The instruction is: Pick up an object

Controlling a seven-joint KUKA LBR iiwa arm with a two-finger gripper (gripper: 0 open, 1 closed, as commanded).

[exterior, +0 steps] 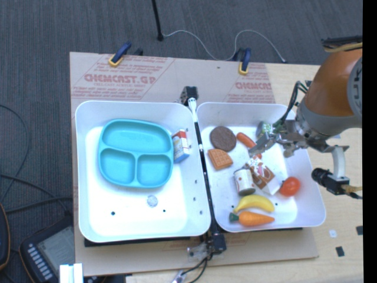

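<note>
My gripper point(273, 146) hangs open over the upper right part of the right bin point(312, 214), with nothing between its fingers. Just below it lies a wrapped cake slice point(263, 174), next to a small can point(243, 181). A red tomato point(290, 186) sits to the right of those. A banana point(255, 203) and a carrot point(255, 219) lie at the bin's front. A round brown cookie point(223, 138), a waffle square point(220, 158) and a small orange sausage point(245, 140) lie to the left of the gripper.
The left bin point(88, 217) bears a blue divided plate point(136, 153), a small carton point(181, 145) at its right wall, and a small clear bit point(152, 201). The arm's orange band point(333, 87) stands over the right bin's far right corner.
</note>
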